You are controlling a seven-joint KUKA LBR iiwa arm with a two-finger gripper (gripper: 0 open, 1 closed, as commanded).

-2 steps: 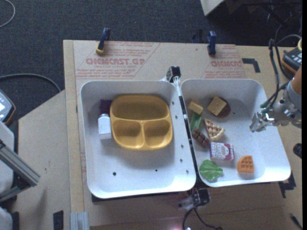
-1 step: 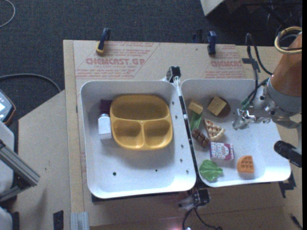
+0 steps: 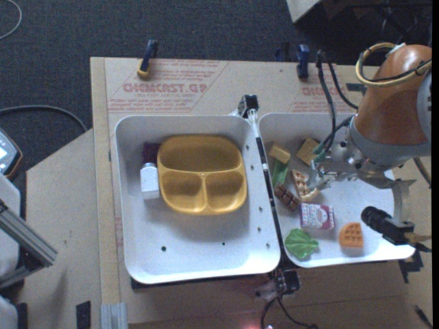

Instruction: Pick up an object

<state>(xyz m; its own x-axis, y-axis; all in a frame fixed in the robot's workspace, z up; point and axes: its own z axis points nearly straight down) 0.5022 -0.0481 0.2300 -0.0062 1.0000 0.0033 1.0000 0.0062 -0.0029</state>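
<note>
Arm: grey KUKA arm with an orange band (image 3: 392,94), reaching in from the right.
Gripper: two-finger gripper (image 3: 319,175), low, pointing left; finger state unclear.

The arm (image 3: 394,108) enters with a large rounded orange shell, smooth and glossy, catching a pale highlight near its top. A thin yellowish cable (image 3: 374,55) loops over the shell's upper edge, and dark cables (image 3: 329,94) run down beside it on the left. Below the orange part sits a grey metal section with lighter silver fittings. The gripper (image 3: 321,177) is silvery grey, made of small blocky parts. A black cylinder (image 3: 383,223) sticks out lower down, beside a pale grey bracket.
</note>
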